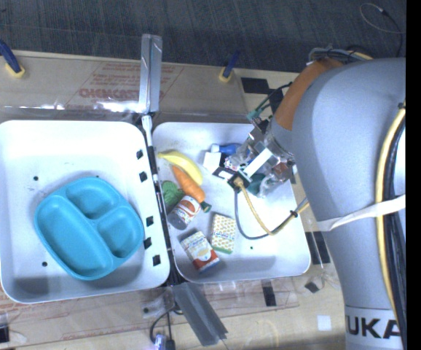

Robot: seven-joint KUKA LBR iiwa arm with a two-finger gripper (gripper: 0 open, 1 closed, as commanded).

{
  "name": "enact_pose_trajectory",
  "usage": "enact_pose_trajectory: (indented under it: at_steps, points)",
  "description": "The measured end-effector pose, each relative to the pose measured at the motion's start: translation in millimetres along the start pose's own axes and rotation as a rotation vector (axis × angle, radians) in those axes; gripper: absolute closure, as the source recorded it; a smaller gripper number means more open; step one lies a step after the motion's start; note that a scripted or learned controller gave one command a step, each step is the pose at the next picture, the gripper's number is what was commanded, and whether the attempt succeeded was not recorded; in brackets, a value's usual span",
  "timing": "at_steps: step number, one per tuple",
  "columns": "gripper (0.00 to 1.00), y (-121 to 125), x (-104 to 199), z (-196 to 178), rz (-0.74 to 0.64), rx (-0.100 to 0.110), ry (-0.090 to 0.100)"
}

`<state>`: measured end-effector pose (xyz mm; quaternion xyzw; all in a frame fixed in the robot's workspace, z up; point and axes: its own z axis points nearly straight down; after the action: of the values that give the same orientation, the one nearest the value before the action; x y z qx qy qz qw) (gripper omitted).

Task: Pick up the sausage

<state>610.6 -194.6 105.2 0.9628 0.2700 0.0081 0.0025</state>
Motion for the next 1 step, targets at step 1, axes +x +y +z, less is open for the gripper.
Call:
enact_pose_trajectory:
  at_steps: [1]
  points:
    - [0.00, 3.0, 42.8, 1.4, -0.031, 0.005, -0.013]
